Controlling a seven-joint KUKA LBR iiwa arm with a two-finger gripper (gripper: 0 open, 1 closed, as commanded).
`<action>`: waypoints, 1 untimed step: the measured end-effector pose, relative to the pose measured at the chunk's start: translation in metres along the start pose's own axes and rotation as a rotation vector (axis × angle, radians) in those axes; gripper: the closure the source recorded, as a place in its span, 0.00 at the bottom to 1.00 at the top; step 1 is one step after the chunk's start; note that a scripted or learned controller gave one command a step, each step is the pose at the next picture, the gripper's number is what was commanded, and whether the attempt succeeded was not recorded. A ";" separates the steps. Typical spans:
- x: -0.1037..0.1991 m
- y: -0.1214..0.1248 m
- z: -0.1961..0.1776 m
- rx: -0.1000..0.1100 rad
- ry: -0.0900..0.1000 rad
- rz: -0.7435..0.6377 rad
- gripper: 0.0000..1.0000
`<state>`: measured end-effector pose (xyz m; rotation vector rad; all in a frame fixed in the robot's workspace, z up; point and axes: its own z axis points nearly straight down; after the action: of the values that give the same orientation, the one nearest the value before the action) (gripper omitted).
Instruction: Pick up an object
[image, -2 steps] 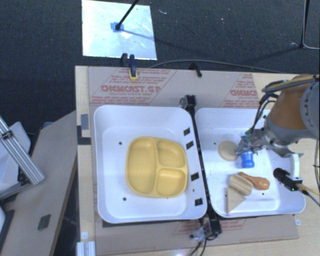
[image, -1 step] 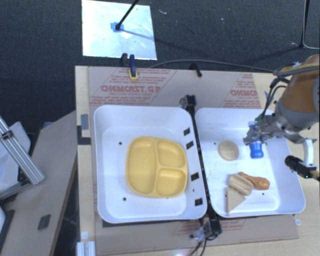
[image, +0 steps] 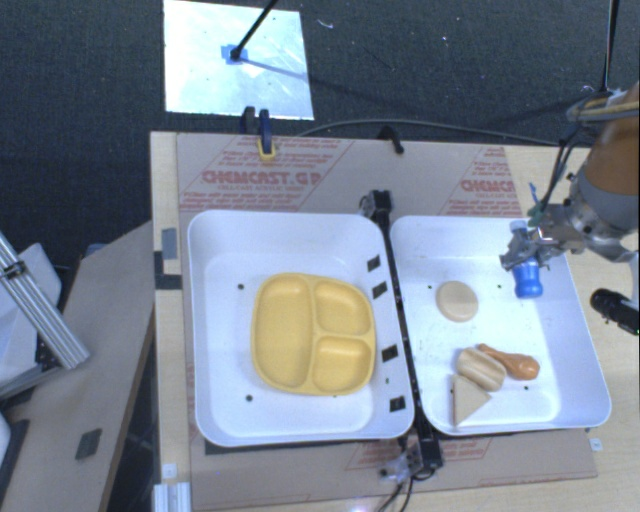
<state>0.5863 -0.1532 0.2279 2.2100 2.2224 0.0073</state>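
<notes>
The gripper (image: 527, 268) hangs over the far right part of the right bin (image: 575, 400), whether open or closed I cannot tell, and the nearest object, a round tan disc (image: 457, 300), lies just left of it, slightly nearer.

round tan disc (image: 457, 300) flat, right bin mid | bun (image: 480, 368), orange drumstick (image: 513, 362), tan wedge (image: 467, 400) clustered near front

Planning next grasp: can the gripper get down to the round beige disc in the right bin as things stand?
Probably yes. The gripper hangs over the right bin, just right of the round beige disc. The disc lies alone, apart from the toy foods nearer the camera.
</notes>
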 end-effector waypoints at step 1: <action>0.000 0.001 0.001 0.006 0.001 0.000 1.00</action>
<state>0.5872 -0.1532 0.2274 2.2138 2.2253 0.0025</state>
